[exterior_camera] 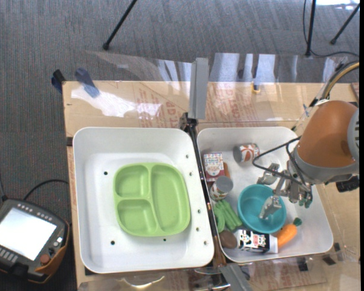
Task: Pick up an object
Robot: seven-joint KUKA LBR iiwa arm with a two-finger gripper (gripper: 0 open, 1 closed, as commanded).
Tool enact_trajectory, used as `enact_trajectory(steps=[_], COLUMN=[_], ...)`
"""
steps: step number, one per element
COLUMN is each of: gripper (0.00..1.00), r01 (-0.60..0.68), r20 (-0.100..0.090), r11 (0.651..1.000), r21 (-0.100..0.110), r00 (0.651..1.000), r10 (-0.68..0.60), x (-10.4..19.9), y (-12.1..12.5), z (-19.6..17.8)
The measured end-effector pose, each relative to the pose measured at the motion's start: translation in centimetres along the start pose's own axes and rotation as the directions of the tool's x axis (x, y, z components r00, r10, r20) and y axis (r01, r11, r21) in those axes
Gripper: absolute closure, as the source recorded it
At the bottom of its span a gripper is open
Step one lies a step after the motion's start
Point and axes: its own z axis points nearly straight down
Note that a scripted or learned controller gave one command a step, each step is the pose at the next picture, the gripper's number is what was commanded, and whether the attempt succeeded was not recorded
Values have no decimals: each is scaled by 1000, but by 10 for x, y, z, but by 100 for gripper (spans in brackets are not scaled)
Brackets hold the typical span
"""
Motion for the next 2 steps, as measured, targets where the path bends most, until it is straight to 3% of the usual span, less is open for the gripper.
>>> enact_trajectory(steps=[1,2], gripper=[0,0], r01=[79,-18], r20=[77,62], r11=[997,1000], r21=[0,-7], r00=[994,998], r10=[-79,18], x=[48,44], y=[-24,-45], z=[-18,-15])
